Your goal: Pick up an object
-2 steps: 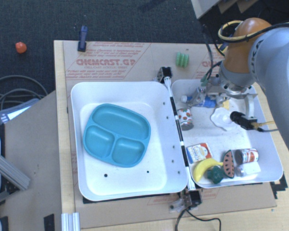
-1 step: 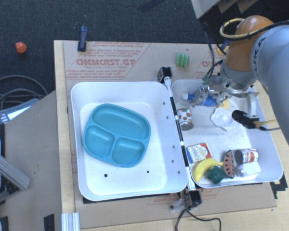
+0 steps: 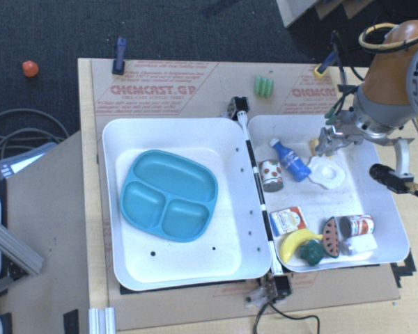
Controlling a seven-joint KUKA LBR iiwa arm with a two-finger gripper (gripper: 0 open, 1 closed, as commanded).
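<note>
From my station both white bins [image 3: 174, 270] read as smooth plastic with a soft sheen. The blue divided plate [image 3: 168, 195] at nine o'clock in my view looks like matt moulded plastic. The desk [image 3: 160, 88] is covered in brown cardboard-like sheet, printed in red (dull, slightly rough). Toward three o'clock, the blue bottle [image 3: 290, 160] looks glossy plastic, the small can [image 3: 270, 175] shows a paper-like label, and the banana [image 3: 296, 242] seems smooth plastic. The arm's orange band [image 3: 393, 75] shines.

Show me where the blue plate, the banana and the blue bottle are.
blue plate [image 3: 168, 195], camera view, on its middle divider.
banana [image 3: 295, 242], camera view, middle of its curve.
blue bottle [image 3: 292, 161], camera view, on its body.
</note>
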